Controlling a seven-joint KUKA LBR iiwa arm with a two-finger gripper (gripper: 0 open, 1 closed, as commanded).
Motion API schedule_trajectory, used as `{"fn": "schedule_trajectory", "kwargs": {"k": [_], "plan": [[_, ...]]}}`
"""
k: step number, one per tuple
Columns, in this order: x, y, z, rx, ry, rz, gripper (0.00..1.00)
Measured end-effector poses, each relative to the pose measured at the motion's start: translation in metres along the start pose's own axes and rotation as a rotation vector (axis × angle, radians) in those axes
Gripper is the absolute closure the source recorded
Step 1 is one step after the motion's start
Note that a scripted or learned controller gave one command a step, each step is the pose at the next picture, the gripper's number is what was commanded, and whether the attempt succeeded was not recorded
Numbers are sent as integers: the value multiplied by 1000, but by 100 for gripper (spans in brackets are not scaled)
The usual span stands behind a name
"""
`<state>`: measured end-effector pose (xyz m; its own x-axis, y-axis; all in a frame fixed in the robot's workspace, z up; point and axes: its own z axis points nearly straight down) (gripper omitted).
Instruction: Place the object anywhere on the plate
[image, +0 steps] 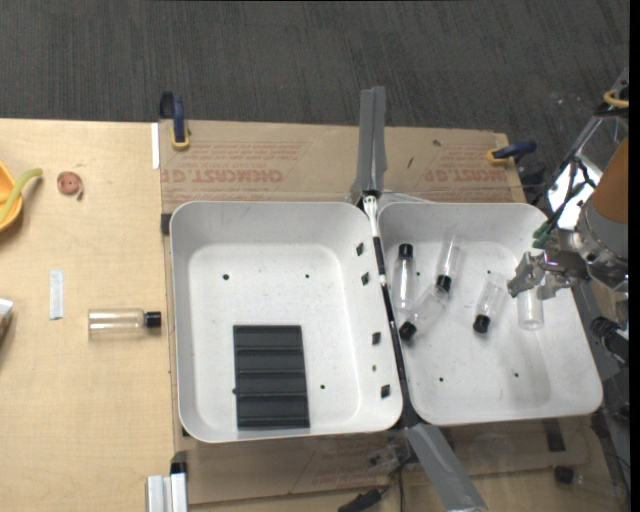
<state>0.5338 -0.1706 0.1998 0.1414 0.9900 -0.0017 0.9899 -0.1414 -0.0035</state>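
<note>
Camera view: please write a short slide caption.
Gripper over right bin of clear vials; dark plate in left bin.

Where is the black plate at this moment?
The black plate lies flat in the left bin, close to its front wall. The clear bottles and the gripper are over in the right bin.

My plate (270, 377) is black with ridges, inside the white left bin (200, 330). The vials (424, 290) in the white right bin (560, 390) are clear with black caps. My gripper (540, 275) is grey metal. The bench (80, 400) is pale wood.
</note>
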Motion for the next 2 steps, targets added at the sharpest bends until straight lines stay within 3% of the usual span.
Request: {"fn": "schedule_trajectory", "kwargs": {"k": [1,2], "plan": [[0,0,0,-1,0,0,0],[5,88,-19,-2,-1,229,0]]}}
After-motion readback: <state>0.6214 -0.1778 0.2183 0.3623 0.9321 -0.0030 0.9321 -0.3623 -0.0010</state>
